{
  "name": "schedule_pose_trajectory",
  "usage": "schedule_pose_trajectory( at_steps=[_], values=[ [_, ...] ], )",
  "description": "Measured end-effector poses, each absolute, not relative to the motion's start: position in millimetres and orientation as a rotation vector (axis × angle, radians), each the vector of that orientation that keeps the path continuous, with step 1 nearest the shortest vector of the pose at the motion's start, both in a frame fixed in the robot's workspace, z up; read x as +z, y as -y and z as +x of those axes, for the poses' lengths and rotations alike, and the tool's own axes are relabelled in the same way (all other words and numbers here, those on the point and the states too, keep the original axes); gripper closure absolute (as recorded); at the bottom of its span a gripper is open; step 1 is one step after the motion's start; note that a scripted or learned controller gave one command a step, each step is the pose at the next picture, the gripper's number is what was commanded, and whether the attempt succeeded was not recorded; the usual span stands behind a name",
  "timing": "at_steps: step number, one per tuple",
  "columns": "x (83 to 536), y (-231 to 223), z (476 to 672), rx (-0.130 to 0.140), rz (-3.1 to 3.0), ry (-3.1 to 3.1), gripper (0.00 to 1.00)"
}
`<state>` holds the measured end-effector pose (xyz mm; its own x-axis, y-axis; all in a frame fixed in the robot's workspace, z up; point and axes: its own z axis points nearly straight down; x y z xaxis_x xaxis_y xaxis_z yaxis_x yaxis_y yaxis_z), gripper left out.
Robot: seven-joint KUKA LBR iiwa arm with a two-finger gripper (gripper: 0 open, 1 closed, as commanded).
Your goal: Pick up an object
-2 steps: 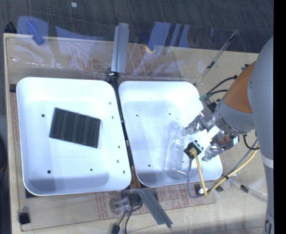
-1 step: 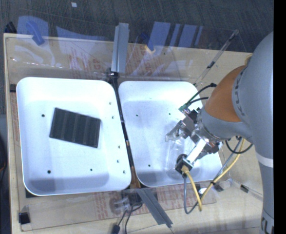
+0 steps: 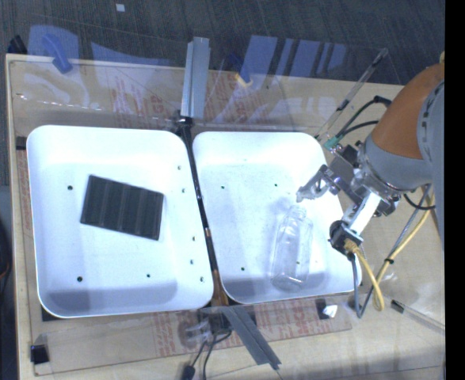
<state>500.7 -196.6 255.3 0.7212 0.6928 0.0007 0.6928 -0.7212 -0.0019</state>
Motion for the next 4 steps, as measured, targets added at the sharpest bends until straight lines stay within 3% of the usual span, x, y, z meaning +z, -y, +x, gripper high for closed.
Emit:
schedule_pose_trajectory(
  at_steps=[2, 3, 4],
  values=[
    [198.8, 159.2, 476.7, 0.006, -3.119, 0.328, 0.0],
    [217.6, 142.3, 477.5, 0.001, -3.12, 0.341, 0.0],
    [226.6, 141.4, 478.6, 0.005, -3.115, 0.358, 1.0]
  ],
)
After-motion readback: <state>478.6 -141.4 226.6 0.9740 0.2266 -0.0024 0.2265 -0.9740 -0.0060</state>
